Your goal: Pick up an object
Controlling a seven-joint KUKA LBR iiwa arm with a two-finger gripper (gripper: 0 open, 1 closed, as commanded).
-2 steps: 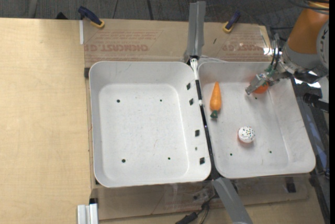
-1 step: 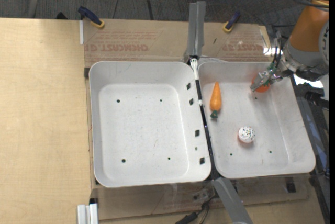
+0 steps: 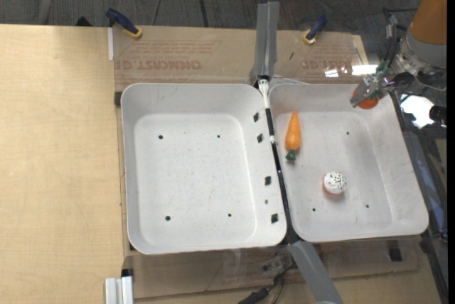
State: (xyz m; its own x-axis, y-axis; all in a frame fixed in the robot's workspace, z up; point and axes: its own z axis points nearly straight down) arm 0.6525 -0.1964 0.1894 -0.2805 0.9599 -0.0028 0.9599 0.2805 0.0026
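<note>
My gripper [image 3: 365,96] hangs over the far right corner of the right bin [image 3: 384,214], raised above its rim. A small orange-red object [image 3: 367,103] sits between the fingers, and they are shut on it. An orange toy carrot [image 3: 292,132] lies in the right bin near its left wall, pointing away from the camera. A small white ball with dark speckles and a reddish base [image 3: 334,182] rests near the middle of that bin.
The left bin [image 3: 142,224] stands beside the right one, joined by black clips along the shared edge. A grey bar [image 3: 267,40] rises behind the seam. Two blue-and-yellow clamps [image 3: 122,22] [image 3: 315,29] hold the cardboard sheet. A wooden tabletop [image 3: 57,153] lies to the left.
</note>
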